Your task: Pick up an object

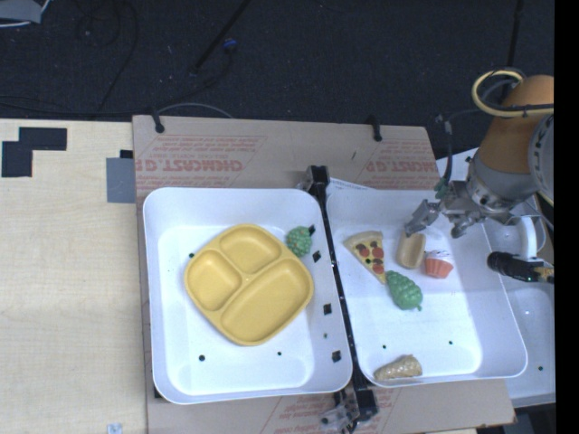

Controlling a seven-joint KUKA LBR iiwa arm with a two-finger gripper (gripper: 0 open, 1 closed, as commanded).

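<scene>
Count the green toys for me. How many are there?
2. One small green toy sits in the left bin beside the yellow plate. The other green toy lies in the right bin, below the pizza slice.

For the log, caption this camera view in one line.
Gripper hovers over the right bin above a tan piece; yellow tray in the left bin.
</scene>
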